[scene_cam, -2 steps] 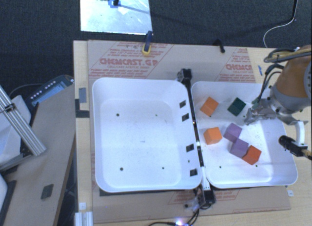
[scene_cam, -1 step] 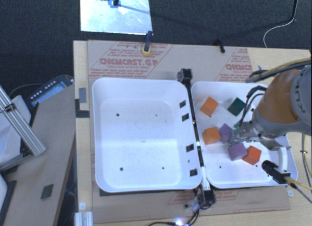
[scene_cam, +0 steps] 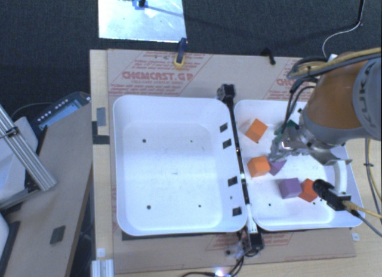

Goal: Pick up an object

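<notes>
Overhead slanted view of a tabletop [scene_cam: 101,168] carrying two shallow white bins side by side. The left bin [scene_cam: 128,210] occupies the centre of the frame; the right bin [scene_cam: 245,111] lies at centre right, and a dark hinged strip runs between the two.

The arm [scene_cam: 337,99], grey with an orange band, enters from the right edge and bends down over the right bin. Its tool [scene_cam: 279,153] hangs low over the middle of that bin; whether it is released or clenched cannot be told, because the wrist hides the tips.

Four small blocks lie in the right bin. An orange cube [scene_cam: 256,130] sits in the upper left part of the bin, apart from the tool. A second orange block [scene_cam: 258,166] lies left of centre, touching or just beside a small purple piece [scene_cam: 277,166] directly under the tool. A purple cube [scene_cam: 289,187] rests lower in the bin, and next to it on the right is an orange-red block [scene_cam: 308,191], partly covered by a black fitting on the arm.

A reflective sheet [scene_cam: 143,7] lies at upper left of the frame, beyond the board that bears red printed lettering.
</notes>
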Available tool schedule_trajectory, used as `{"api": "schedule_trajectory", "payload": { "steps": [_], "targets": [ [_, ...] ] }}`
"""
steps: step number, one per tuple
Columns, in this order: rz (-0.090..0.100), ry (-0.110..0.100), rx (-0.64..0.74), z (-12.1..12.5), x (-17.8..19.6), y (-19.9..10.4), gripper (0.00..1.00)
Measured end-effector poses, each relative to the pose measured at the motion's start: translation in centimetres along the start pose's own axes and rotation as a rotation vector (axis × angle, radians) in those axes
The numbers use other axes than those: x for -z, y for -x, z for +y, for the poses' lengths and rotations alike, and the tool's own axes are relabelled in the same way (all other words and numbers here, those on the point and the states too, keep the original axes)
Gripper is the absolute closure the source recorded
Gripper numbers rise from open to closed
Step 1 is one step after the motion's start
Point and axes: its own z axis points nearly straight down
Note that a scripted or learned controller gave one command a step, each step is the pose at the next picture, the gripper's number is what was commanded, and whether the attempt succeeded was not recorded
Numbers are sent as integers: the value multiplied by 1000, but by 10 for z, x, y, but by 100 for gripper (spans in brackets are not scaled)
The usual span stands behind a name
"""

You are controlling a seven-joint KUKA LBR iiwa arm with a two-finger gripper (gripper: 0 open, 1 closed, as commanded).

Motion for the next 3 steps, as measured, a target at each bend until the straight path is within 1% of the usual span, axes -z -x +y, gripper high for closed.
{"api": "schedule_trajectory", "payload": {
  "steps": [1, 2, 3],
  "targets": [
    [-2, -8, -10, -2, -6, 5, 0],
    [-3, -13, -13, -3, -67, 30, 0],
    [-10, 16, -8, 10, -85, 70, 0]
  ]
}}
